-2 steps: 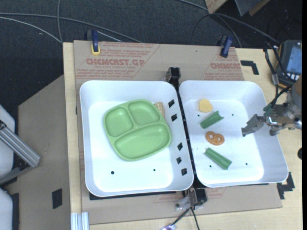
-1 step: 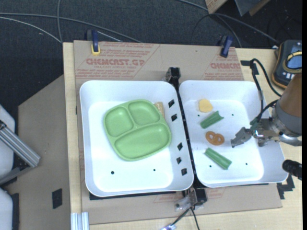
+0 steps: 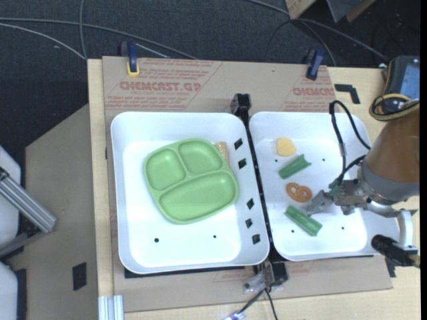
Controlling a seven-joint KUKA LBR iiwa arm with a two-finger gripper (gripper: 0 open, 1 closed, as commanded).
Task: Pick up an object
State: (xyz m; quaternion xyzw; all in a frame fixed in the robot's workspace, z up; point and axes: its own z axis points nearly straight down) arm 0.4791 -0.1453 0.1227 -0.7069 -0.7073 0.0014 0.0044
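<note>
1. Counter [image 3: 167,79] of pale wood carries two shallow white bins side by side, the left bin [image 3: 127,179] and the right bin [image 3: 347,242], meeting along a dark divider strip down the middle
2. Green sectioned plate [image 3: 191,180] with three compartments lies near the middle of the left bin, tilted, with a small tan item [image 3: 221,151] just beside its rim at 1 o'clock; what that item is cannot be told
3. In the right bin a yellow rounded piece [image 3: 285,147] sits toward 11 o'clock, a green stick [image 3: 293,167] lies slanted just below it, an orange-brown pretzel-shaped piece [image 3: 298,192] lies near the bin's middle at its left, and a second green block [image 3: 303,220] lies slanted toward 7 o'clock
4. Arm [image 3: 400,159] with its orange band reaches in from 3 o'clock over the right bin, a black cable looping above it
5. Hand [image 3: 320,202] hangs low over the right bin, pointing toward 9 o'clock, its tip between the pretzel-shaped piece and the second green block and just beside both
6. Whether its fingers are spread or closed cannot be told at this angle, and nothing is seen gripped between them
7. Two blue clamps [image 3: 133,53] hold the board at the counter's far edge at 12 o'clock
</note>
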